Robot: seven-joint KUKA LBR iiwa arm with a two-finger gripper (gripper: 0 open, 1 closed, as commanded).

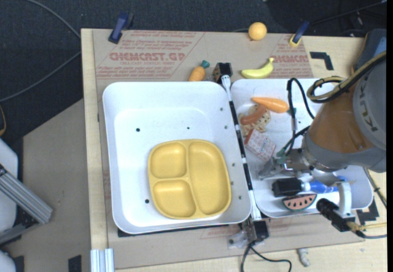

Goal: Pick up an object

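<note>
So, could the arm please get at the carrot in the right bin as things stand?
Probably yes: the carrot lies uncovered at the far end of the right bin, with nothing on top, and the arm hangs close beside it.

Robotics lab: plywood bench (153, 56), clamps (120, 28), loose cables (37, 10), dark carpet

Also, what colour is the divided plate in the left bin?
Yellow: the three-compartment plastic plate shows best in the camera view.

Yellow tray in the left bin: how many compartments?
3. The yellow tray has a tall compartment on its right, one at upper left, and one at lower left. All are in full view, nothing covers them.
</note>
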